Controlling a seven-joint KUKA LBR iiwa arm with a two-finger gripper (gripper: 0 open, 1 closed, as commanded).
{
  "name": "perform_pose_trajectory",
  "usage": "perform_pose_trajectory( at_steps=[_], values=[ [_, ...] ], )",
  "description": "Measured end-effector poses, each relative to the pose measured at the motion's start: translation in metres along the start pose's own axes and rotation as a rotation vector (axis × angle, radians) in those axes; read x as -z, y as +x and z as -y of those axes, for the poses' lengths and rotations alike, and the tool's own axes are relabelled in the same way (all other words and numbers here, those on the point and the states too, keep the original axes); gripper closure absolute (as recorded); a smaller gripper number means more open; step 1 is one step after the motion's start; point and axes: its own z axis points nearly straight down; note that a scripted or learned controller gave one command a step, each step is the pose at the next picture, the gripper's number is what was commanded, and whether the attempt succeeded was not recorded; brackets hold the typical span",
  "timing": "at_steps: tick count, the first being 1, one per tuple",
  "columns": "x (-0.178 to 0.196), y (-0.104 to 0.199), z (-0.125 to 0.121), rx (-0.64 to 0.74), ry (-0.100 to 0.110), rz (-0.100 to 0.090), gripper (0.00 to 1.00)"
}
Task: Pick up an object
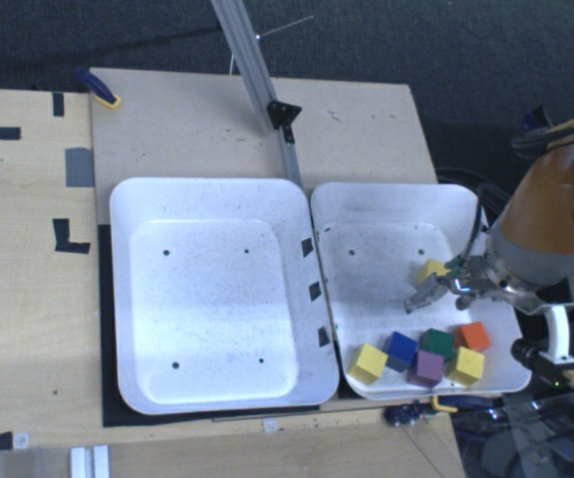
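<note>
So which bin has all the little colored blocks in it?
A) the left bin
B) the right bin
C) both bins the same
B: the right bin holds the blocks, among them the blue block, green block, purple block and orange block, clustered near its front edge, while the pincer reaches into that same bin beside a yellow block.

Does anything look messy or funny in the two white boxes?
Nothing looks broken or spilled. All the blocks sit crowded in the right bin, mostly along its near edge: yellow block, blue block, green block, purple block. The gripper hangs over another yellow block.
</note>
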Motion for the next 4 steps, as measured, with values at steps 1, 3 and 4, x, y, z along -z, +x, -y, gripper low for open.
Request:
perform_pose_trajectory(
  at_steps=[1,3,4],
  values=[
    [-0.045,0.003,0.006,0.001,-0.001,0.0,0.0],
    [0.03,0.0,0.004,0.002,-0.012,0.003,1.0],
    [0.082,0.001,0.003,0.003,-0.013,0.003,1.0]
  ],
)
